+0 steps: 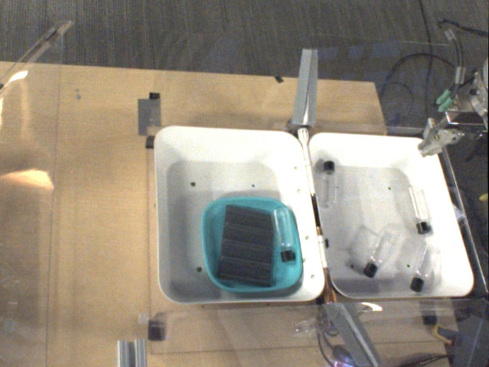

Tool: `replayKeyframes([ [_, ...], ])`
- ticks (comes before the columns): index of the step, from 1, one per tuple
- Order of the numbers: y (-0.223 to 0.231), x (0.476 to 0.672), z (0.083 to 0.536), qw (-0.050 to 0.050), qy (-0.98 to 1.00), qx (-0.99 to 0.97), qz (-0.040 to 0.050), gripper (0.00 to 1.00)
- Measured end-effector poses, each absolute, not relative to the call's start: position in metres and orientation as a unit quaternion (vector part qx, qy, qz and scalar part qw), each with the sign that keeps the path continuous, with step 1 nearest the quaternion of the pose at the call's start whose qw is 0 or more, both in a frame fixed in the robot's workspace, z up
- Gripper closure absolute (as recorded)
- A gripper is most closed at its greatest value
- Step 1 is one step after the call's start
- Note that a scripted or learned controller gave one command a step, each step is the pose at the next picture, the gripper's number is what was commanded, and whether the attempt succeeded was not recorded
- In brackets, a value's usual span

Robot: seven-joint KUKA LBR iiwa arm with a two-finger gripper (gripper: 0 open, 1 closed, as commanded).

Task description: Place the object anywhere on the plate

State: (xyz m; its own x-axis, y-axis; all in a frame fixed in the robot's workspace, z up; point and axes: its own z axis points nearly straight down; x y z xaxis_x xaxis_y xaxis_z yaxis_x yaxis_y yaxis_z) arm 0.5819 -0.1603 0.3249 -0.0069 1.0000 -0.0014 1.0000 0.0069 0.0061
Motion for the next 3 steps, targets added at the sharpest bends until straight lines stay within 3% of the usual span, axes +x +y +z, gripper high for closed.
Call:
replayKeyframes([
  [1,-0.153,0.611,0.169,0.001,0.747,0.665,0.0010,1.00],
  [2,-0.192,0.656,0.270,0.005,0.798,0.603,0.0019,1.00],
  [3,-0.149,0.670,0.244,0.004,0.845,0.535,0.0016,1.00],
])
